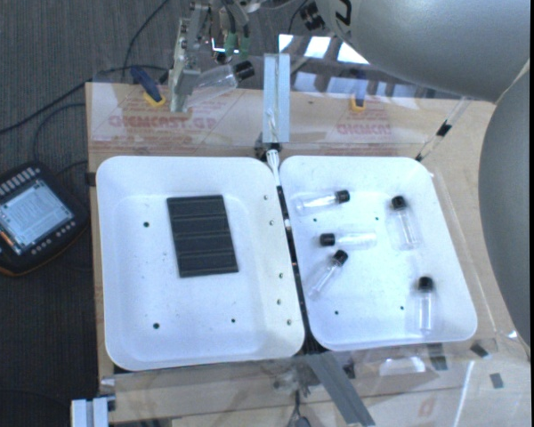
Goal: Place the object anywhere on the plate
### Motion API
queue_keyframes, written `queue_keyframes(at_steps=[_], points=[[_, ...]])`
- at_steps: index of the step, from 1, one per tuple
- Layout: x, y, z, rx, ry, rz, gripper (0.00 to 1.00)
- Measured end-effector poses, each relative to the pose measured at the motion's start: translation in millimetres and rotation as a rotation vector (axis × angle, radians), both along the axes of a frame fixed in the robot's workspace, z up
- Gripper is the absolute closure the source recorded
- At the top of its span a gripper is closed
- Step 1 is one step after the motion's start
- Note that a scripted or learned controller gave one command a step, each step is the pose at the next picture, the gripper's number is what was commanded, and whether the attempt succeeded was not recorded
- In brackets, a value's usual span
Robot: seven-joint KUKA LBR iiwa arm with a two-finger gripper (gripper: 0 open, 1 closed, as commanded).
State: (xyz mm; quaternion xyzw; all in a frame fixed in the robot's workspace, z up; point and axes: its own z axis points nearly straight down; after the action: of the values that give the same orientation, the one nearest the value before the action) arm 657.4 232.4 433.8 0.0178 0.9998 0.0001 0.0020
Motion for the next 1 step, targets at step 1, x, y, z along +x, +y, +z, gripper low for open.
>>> queue_keyframes(at_steps=[1], points=[[-7.4, 1.6, 0.7, 0.002, 0.001, 0.431, 1.0]])
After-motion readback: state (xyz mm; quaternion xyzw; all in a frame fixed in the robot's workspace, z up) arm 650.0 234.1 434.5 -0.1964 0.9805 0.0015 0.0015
